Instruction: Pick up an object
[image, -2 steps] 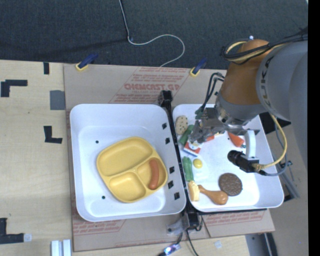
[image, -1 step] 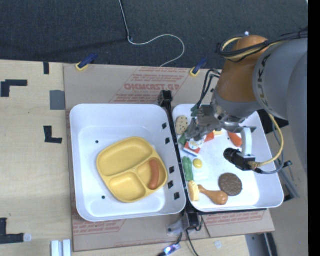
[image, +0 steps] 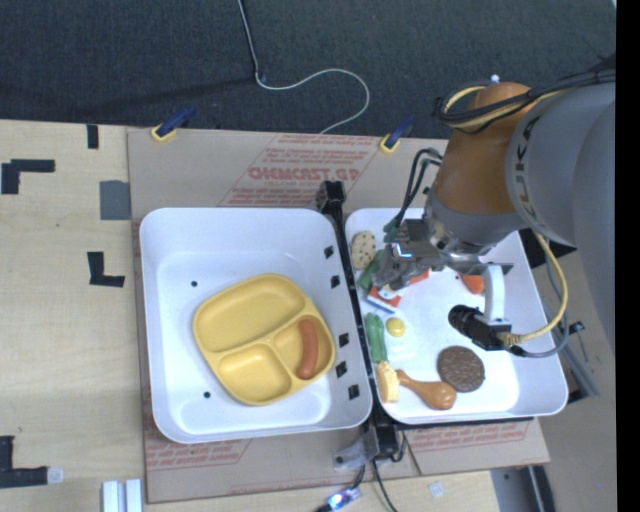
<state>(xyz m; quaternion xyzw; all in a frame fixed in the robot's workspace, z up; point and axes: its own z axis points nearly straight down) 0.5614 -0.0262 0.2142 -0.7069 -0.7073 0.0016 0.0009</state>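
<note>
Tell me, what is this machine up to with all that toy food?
A grey and orange robot arm reaches in from the right, its hand lowered over the right-hand bin, near the bin's upper left corner where a few small toy foods lie. Elsewhere in that bin are a drumstick, a brown patty and a green vegetable. The left bin holds a yellow divided plate with a sausage on it. Whether the hand has grabbed anything is not clear.

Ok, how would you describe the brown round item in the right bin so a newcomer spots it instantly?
Start at the right-hand white bin and go to its near edge. The flat, dark brown disc lies there, like a burger patty, just right of the tan drumstick. It is the only round, dark, flat piece among the toys there.
</note>
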